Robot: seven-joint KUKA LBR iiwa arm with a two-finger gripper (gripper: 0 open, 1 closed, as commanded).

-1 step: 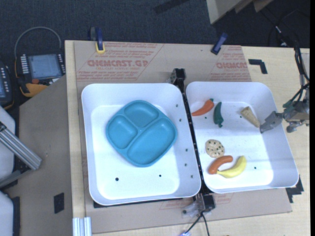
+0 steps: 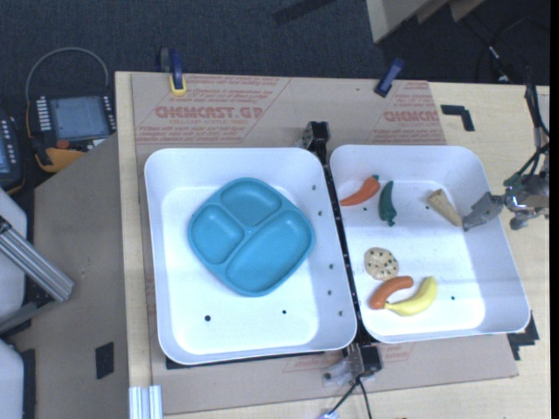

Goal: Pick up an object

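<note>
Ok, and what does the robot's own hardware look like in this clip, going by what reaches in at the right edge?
Little of it is in frame. The gripper ends in a flat grey finger, blade-like and matte. Behind it sits a cluster of small silvery metal parts, with thin dark cables looping up from them along the edge. No markings are legible at this size.

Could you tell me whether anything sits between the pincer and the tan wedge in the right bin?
Nothing visible does. The pincer is at the right bin's right wall, and the tan wedge lies just left of it on bare white floor; the other items lie further left.
</note>
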